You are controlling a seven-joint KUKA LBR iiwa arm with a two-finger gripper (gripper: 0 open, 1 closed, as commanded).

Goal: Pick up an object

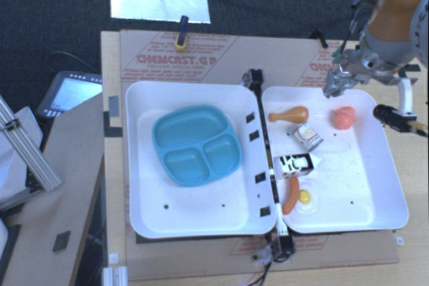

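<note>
1. Peach ball [344, 117] lies in your right bin [385, 164], near its far edge.
2. Your end effector [333, 87] hovers over that bin's far rim, holding nothing; you cannot tell its opening.

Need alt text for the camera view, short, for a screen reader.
A grey robot arm with an orange band reaches in from the right, its two-finger gripper hovering over the far edge of the right white bin, which holds a toy chicken drumstick, pink ball, small can, black-and-white carton, sausage and fried egg. The left white bin holds a blue divided plate.
</note>
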